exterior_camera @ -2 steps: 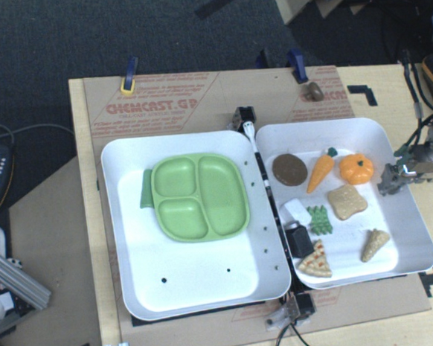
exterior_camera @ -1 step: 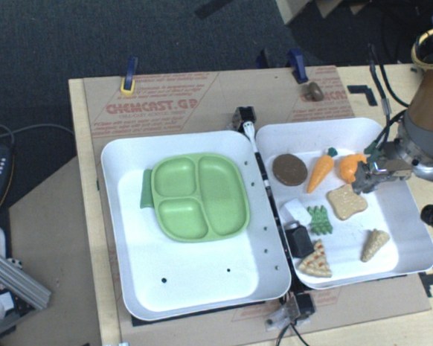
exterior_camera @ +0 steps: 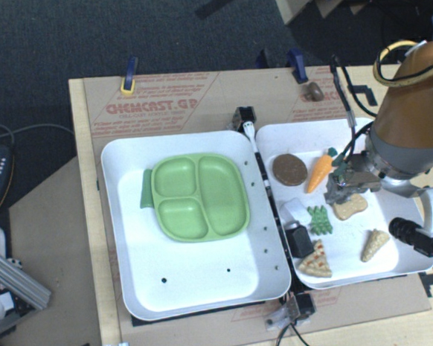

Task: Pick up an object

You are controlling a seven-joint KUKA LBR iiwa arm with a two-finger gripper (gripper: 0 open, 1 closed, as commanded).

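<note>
From my remote station, I see the pincer (exterior_camera: 342, 189) low over the right bin (exterior_camera: 403, 266), its dark fingers pointing down at the upper edge of a tan, bread-like piece (exterior_camera: 351, 208). I cannot tell how far the fingers stand apart, nor whether they touch the piece; the metal parts there blur together. Nothing is visibly held between them.

Taking the pincer as landmark: just to its upper left lies an orange carrot (exterior_camera: 320, 172), tilted, with its green top toward the pincer. Farther left of the carrot sits a round brown disc (exterior_camera: 289, 169). Below and left of the pincer is a small green leafy piece (exterior_camera: 319, 220), and beyond that, near the bin's lower left corner, a pizza slice (exterior_camera: 315, 261) beside a black block (exterior_camera: 299, 240) at the bin's edge. Below and right of the pincer lies a pale wedge-shaped piece (exterior_camera: 374, 244).

Well to the left of the pincer, the left bin (exterior_camera: 132, 235) holds a green divided plate (exterior_camera: 200, 196) with three compartments.

Up and right of the pincer, the arm's orange band (exterior_camera: 413, 108) rises above the grey wrist.
</note>
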